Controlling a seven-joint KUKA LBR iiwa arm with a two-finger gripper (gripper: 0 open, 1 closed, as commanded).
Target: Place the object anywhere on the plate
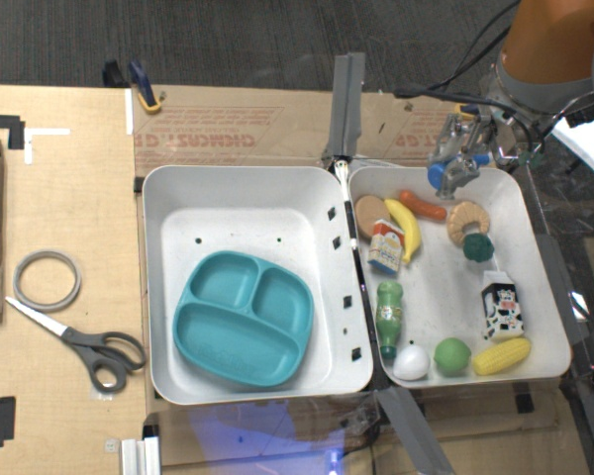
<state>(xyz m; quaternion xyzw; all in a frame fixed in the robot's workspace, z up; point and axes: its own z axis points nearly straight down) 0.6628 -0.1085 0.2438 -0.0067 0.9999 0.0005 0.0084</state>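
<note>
On the bench at my far left lie a tape roll (48,278) and steel scissors (84,344), well apart from the work. Next comes the left bin (168,196), smooth white plastic, with the teal plate (244,316) resting toward its six o'clock corner: a rounded, three-compartment tray with raised dividers, any of which will do as a landing spot.

The right bin (535,265) holds the clutter. At its nine o'clock edge sit a small carton (385,246) and a curved yellow banana (405,227), with a green bottle (388,313) below; a white egg (410,363), green ball (452,355) and corn cob (501,355) line the six o'clock wall, and a cow-print milk carton (501,308) stands at four o'clock.

My gripper (459,165) hangs over the bin's twelve o'clock rim, and a small blue object (438,175) sits at its fingers; I seem to be clamped on it, though the view is too cluttered to be sure. That would be the piece to carry. I judge it light, hard, glossy plastic, so slippery: a hold across its middle should suit best.
</note>
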